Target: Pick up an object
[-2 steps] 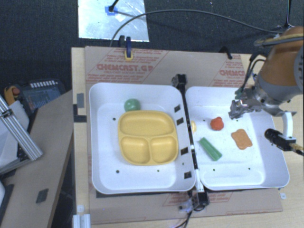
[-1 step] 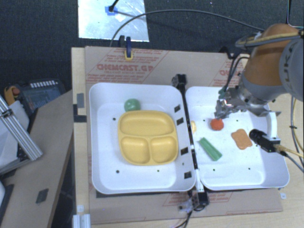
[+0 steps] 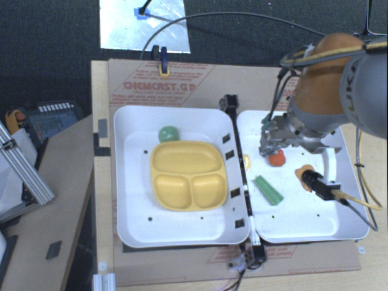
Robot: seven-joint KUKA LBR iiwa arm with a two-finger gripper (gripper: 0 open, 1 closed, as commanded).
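Observation:
My gripper [image 3: 270, 148] hangs over the upper middle of the right bin [image 3: 303, 223]. A small red-orange object [image 3: 277, 158] lies right below it, at its lower right, partly hidden by it; whether they touch I cannot tell. A green oblong block [image 3: 267, 190] lies on the bin floor to the lower left of the gripper, apart from it. A small orange piece [image 3: 302, 173] rests to the right of the red object.
The left bin [image 3: 130, 217] holds a yellow divided plate [image 3: 187, 174] with a green ball [image 3: 168, 134] at its upper left corner. A small yellow item [image 3: 245, 161] sits against the right bin's left wall. The arm covers the right bin's upper right.

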